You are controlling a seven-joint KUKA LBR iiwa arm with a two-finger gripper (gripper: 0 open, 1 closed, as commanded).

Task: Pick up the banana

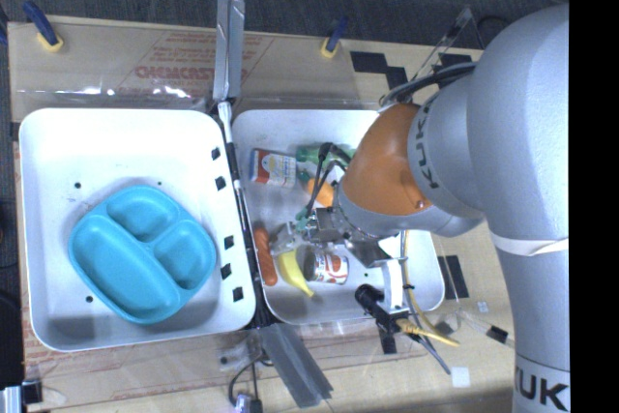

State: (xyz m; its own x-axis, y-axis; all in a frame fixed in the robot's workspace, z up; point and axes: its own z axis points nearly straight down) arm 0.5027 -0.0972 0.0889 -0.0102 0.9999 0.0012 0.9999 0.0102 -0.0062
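Below the arm point(455, 160), lettered "KUKA", the pincer point(324, 237) hangs by the banana point(293, 273); its opening cannot be told, perhaps hidden.

One fixed camera above the bench point(116, 48), slanted down (arm point(484, 160) from the right) over both bins point(39, 208).

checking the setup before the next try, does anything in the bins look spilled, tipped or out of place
Nothing looks spilled or broken. The right bin is crowded: the banana, a can and a bottle on its side lie jumbled together, with the arm low over them. The blue tray sits at a slant in the left bin.
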